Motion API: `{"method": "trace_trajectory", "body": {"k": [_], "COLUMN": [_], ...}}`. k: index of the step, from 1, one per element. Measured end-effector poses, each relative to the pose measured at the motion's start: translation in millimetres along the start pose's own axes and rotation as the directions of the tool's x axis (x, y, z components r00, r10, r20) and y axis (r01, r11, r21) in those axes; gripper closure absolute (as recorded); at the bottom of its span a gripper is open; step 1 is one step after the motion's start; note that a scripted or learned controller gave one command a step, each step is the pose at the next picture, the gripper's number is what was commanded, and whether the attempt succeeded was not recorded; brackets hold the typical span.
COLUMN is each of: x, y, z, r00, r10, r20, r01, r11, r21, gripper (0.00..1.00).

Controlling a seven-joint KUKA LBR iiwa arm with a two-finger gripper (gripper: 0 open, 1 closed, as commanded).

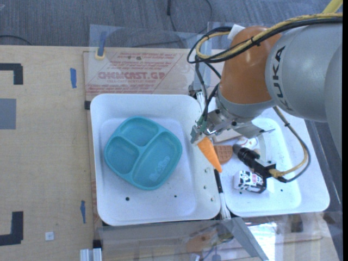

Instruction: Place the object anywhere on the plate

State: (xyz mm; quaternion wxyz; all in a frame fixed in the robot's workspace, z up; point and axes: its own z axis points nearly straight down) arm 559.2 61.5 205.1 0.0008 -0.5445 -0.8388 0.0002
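Note:
A teal divided plate (143,152) lies in the left bin (109,110), left of centre. My gripper (200,136) hangs over the ridge between the two bins, just right of the plate. It is shut on the top of an orange carrot-shaped object (210,153). That object points down and to the right, over the bins' shared edge. The arm's orange band (244,72) and grey body hide much of the right bin.
The right bin (310,200) holds a brown flat piece (224,152), a small black-and-white item (250,181) and a white item (250,142). A black cable plug (248,157) hangs off the wrist. A clear sheet with red print (136,75) lies behind the left bin.

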Motion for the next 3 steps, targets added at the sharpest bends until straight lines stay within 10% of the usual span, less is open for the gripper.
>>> {"method": "trace_trajectory", "body": {"k": [2,3], "x": [76.4,76.2], "y": [67.9,67.9], "z": [18.3,18.1], "r00": [0.977,0.977], "r10": [-0.214,-0.214], "r20": [0.004,0.004], "r01": [0.214,0.214], "r11": [0.977,0.977], "r21": [-0.005,-0.005], "gripper": [1.00,0.00]}}
